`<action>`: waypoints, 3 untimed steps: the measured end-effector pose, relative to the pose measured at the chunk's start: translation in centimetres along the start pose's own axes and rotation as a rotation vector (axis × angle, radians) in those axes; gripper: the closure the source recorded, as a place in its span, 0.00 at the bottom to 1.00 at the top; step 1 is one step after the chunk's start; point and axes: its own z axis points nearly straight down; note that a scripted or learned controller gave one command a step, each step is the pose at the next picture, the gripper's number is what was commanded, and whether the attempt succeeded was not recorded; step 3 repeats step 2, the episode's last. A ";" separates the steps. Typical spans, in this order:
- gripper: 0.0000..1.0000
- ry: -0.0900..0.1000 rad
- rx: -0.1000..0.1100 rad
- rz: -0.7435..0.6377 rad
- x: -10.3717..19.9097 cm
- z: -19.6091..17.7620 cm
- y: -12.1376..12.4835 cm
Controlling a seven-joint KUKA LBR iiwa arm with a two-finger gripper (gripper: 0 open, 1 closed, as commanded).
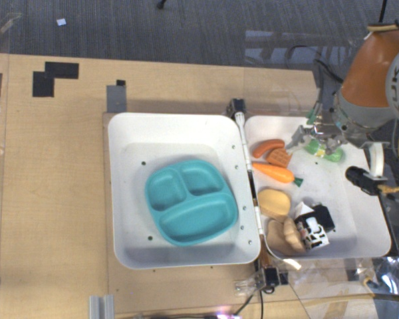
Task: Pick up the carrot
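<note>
Pale wood forms the bench (46,198), smooth and flat, with black angular patches near its far left corner. On it sits the left bin (130,145), a shallow white plastic tray with rounded corners, holding a teal divided plate (191,202) of glossy plastic, roughly rectangular with three compartments. The right bin (359,238) touches it along a shared rim. In this bin, close to the dividing edge, lies the carrot (273,173), a smooth orange tapered toy with a small green stub at its right end, pointing left. Just behind it are a reddish sausage-shaped piece (268,147) and a small ridged orange waffle-like piece (278,157). In front of the carrot sit a rounded yellow potato-like lump (275,203), a beige knobbly item (285,234) and a black-and-white blocky object (314,226). Farther right, the gripper (317,138) hangs over the bin's far side, its metal fingers spread apart with nothing between them, beside a bright green item (324,150). It is apart from the carrot.
</note>
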 end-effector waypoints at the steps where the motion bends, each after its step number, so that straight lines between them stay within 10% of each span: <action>1: 0.00 0.000 -0.008 0.071 1.9 9.0 -1.6; 2: 1.00 -0.001 -0.010 0.069 2.0 8.1 -1.5; 3: 1.00 -0.001 -0.010 0.069 2.0 8.1 -1.5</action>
